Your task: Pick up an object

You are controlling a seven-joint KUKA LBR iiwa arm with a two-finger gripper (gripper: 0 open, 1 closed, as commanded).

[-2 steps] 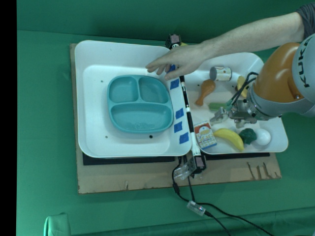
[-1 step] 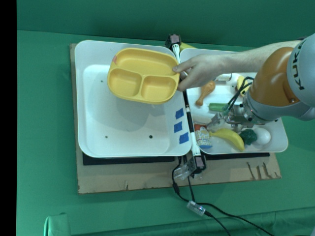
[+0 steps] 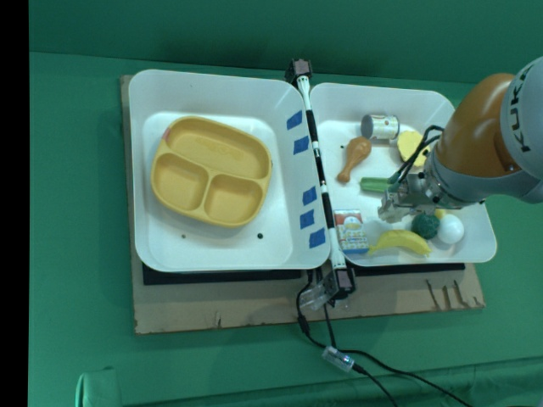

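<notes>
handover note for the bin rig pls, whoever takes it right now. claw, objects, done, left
Claw: low over the right bin, near its middle; nothing visibly between its fingers, open or shut unclear.
Right bin objects: silver can, drumstick, green piece beside the claw, small box, banana, dark green ball, white egg, yellow item partly behind the arm.
Left bin: orange divided tray.
Done: arm has reached into the bin; nothing lifted.
Left: grasp and lift one object.
</notes>
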